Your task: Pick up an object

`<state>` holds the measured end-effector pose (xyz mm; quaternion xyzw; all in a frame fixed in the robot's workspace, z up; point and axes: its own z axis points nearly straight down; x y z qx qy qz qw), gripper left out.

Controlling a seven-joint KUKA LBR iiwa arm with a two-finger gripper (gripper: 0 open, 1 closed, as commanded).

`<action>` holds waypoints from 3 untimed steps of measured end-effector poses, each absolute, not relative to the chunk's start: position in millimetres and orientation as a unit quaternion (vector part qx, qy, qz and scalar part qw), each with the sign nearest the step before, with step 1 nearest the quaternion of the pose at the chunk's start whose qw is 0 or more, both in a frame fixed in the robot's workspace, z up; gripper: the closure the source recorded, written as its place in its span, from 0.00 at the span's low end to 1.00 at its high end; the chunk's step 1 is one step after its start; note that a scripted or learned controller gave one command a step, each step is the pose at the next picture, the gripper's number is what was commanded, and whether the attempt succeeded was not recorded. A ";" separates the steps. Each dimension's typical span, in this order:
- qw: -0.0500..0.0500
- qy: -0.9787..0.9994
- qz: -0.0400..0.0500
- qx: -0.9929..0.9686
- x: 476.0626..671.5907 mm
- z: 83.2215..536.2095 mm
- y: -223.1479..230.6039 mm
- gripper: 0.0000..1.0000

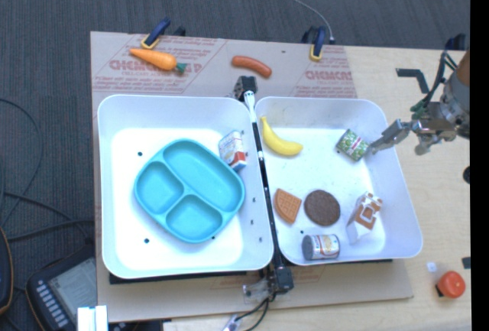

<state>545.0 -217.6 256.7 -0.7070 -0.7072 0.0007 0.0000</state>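
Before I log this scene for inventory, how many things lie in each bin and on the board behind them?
Left bin: 2 (plate, carton)
Right bin: 6
Board: 2 (carrot, sausage)
Total: 10

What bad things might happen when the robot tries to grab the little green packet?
The gripper sits right beside the green packet, close to the right bin wall, so it might nudge the packet away instead of catching it. The packet looks flat and tilted, so it might slip out. If it slides left, it could bump the banana.
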 end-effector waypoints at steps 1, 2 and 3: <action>0.004 -0.710 -0.005 -0.704 519.6 97.4 -216.0 0.00; 0.001 -0.709 -0.002 -0.705 518.4 106.7 -219.4 1.00; 0.004 -0.710 -0.003 -0.704 518.9 106.3 -216.1 0.00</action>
